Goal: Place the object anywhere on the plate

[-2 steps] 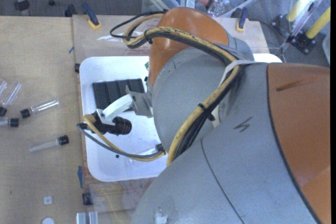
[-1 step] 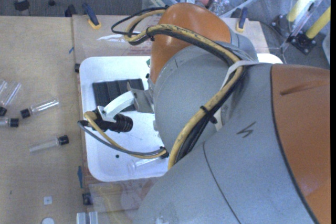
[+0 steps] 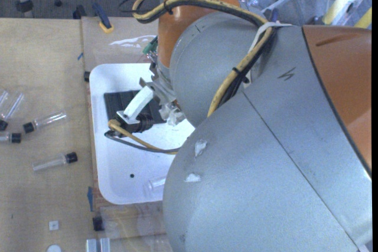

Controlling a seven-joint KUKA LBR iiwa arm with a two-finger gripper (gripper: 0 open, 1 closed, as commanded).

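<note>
My claw [image 3: 164,102] hangs low over the white bin [image 3: 99,144], near its twelve o'clock end. My own wrist covers its tip, so I cannot tell whether it is open or closed, or whether it carries anything.

Just beside it, at nine o'clock, a dark flat slab [image 3: 118,102] lies on the bin floor. This may be the plate, or the object itself; from this slant I cannot say which. Toward six o'clock the floor is bare white, apart from a small clear piece [image 3: 155,184] near the rim. Well off at nine o'clock, outside the bin, clear vials [image 3: 50,121] lie on the bench [image 3: 41,56].

To do this step well, I judge I should centre squarely over the slab, come straight down, and let go only when low and steady. A release near its edge risks a slide onto the floor.
</note>
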